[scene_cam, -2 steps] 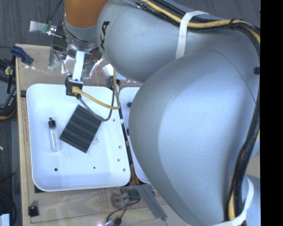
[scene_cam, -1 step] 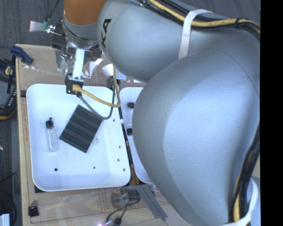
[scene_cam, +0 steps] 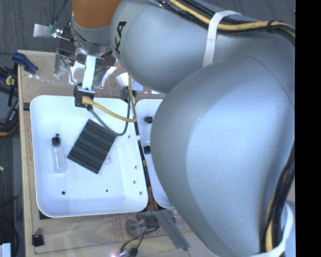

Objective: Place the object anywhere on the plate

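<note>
Looming nearest: smooth grey arm casing, covering the view's right side and most of the right-hand bin. Yellow and black cables run along its upper edge under a white strap.
Bench: pale wooden bench top, bare along the near edge. It carries a small metal fitting with thin wires and a small black block at the near-left corner.
Left bin: shallow white plastic bin with rounded corners, with a few small dark dots on its floor.
Task things: dark grey ribbed rectangular panel, lying flat and askew near the middle of the left bin. A small clear vial with a black cap lies just left of the panel, apart from it. Which of the two the task means cannot be told.
Right bin: second shallow white bin, only its left strip uncovered, with two small black bits on that strip.
Gripper: two-finger gripper below the orange wrist band, above the far edge of the left bin.
Jaws: state cannot be told.
Far surroundings: blue clamp at the bench's far-left corner, with dark grey ribbed flooring beyond it.
Writing: black capitals "KA" on the grey casing beside the orange band. A white-and-green tag sits on the floor, its print too small to read.
</note>
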You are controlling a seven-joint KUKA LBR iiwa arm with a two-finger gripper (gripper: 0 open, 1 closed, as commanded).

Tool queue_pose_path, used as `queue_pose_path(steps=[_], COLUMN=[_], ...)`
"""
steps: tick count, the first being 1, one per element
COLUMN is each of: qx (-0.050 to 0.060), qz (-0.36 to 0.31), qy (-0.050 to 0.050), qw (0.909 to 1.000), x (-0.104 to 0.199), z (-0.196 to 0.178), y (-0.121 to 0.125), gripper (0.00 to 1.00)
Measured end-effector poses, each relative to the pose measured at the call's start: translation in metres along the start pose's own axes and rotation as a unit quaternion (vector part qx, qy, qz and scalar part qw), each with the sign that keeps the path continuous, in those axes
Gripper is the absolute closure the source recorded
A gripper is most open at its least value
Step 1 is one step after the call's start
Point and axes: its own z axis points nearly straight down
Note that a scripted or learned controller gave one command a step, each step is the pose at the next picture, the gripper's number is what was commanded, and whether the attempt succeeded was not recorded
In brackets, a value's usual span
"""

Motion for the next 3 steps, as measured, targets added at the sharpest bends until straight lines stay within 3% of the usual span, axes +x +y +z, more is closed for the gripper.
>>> queue_pose_path(steps=[1,2,3], qx=[0.0,0.001,0.001], qz=[-0.006,-0.006,0.157], qy=[0.0,0.0,-0.002], qw=[1.0,1.0,0.9877], x=[0.003,0.003,-0.005], z=[-0.009,-0.009,0.179], y=[-0.002,-0.002,-0.055], gripper=[1.0,0.0,0.0])
